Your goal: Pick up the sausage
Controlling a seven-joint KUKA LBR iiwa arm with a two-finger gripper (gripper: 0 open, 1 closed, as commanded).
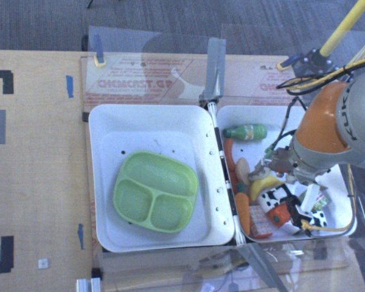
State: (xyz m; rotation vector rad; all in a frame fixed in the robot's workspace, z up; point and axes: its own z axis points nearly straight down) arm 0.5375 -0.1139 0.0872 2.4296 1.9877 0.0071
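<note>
Hand (278, 166) low in right bin (347, 224), buried in clutter; grip state cannot tell. Sausage (230, 160), probably red link, lies just left of hand by bin wall. Banana (263, 186) touches below hand. Risk: wrong item grabbed, or sausage pinned against wall.

The grey arm (353, 132) reaches in from the right, its orange band (321, 123) bulging above the wrist. The wrist bends downward and leftward, carrying the pincer (278, 168) low, its metal end pointing left.
</note>
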